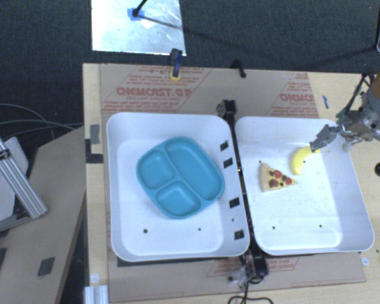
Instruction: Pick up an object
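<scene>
Left bin (pixel 123 189): shallow, white, lying on the tabletop (pixel 152 87), its right wall against the neighbouring bin.
Blue plate (pixel 179 176): a light-blue divided plate with three compartments, lying flat near the middle of the left bin and turned at a slant; nothing lies in its compartments.
Divider (pixel 234 170): a dark strip with small black clips running between the two bins from back to front.
Right bin (pixel 316 233): shallow, white, beside the left one, holding two small things in its back half.
Pizza slice (pixel 274 178): a toy wedge with red dots on top, flat on the right bin's floor, toward its left side.
Banana (pixel 299 159): a small yellow toy, just beside the pizza slice to its upper right, apart from it, resting on the bin floor.
Claw (pixel 321 140): reaching in from the right over the right bin's back edge, its tip just above and right of the banana; I cannot tell whether it is open or closed, and nothing is seen gripped in it.
Arm (pixel 375 116): grey, at the right edge.
</scene>
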Robot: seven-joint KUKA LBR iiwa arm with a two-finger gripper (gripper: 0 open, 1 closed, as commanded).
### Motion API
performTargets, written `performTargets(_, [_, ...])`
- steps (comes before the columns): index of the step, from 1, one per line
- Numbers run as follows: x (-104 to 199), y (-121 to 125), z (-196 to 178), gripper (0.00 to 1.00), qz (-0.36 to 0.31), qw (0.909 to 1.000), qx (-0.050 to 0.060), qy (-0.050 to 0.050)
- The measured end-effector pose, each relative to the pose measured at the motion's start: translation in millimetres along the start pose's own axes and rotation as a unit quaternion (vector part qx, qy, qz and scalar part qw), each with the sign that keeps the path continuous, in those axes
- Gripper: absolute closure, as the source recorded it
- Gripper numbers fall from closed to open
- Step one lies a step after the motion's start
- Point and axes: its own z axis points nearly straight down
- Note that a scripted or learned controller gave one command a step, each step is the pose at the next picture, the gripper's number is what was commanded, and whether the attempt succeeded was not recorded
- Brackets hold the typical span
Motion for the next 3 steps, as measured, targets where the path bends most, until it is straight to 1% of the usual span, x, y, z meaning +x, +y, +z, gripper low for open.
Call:
performTargets(1, [53,30,127,0.00,-0.003,1.0000,0.000,0.001])
performTargets(2, [116,35,122,0.00,-0.003,1.0000,0.000,0.001])
performTargets(3, [204,-10,15,0.00,-0.002,1.0000,-0.004,0.000])
